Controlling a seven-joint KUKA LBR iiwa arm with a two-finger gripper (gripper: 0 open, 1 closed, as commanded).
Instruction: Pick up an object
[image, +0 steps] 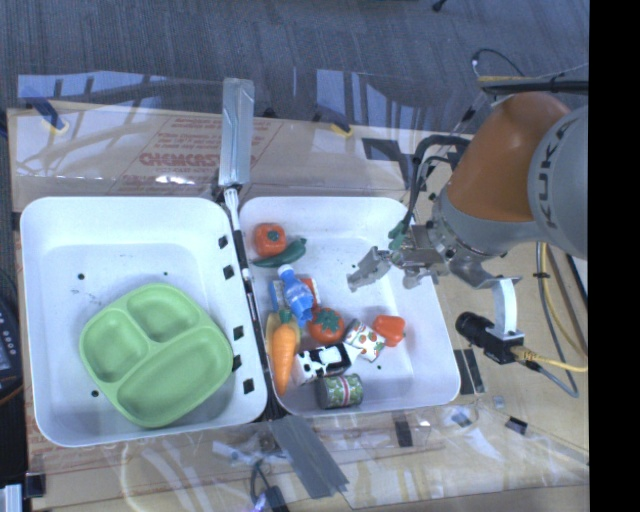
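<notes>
Orange plastic carrot (283, 353), lower centre of the frame in the right bin (440, 345), is judged light, stiff, slippery; mid-body grasp is advised. Whether the gripper (372, 268) is spread cannot be told.

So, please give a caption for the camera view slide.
Hand above the right bin of toys; green plate in the left bin.
</notes>
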